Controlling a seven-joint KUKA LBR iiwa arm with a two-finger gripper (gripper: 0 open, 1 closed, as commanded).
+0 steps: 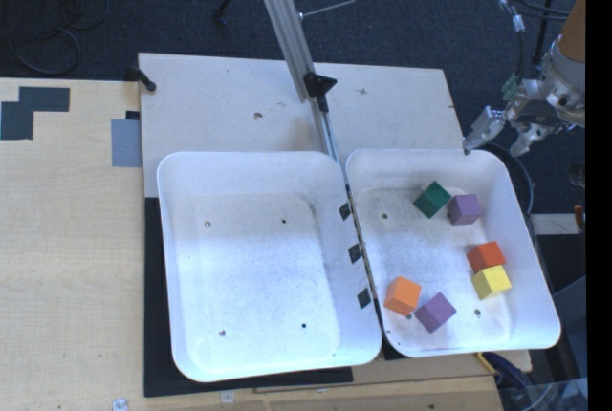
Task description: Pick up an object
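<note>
From the camera view above the worktop (pixel 229 103), we see two shallow white bins side by side. The left bin (pixel 191 208) lies bare, and the right bin (pixel 516 208) carries six small cubes. A green cube (pixel 432 199) and a purple cube (pixel 464 208) sit just beside each other near the far wall. A red cube (pixel 486 256) touches a yellow cube (pixel 491 281) toward the right wall. An orange cube (pixel 403 295) and a second purple cube (pixel 436 312) lie near the front.

Our pincer (pixel 501 132) hangs over the far right corner of the right bin, its fingers spread wide with nothing between them. We judge it is parked clear so the cubes stay unobstructed. The green and purple pair lies nearest, though touching neighbours may crowd the fingers.
</note>
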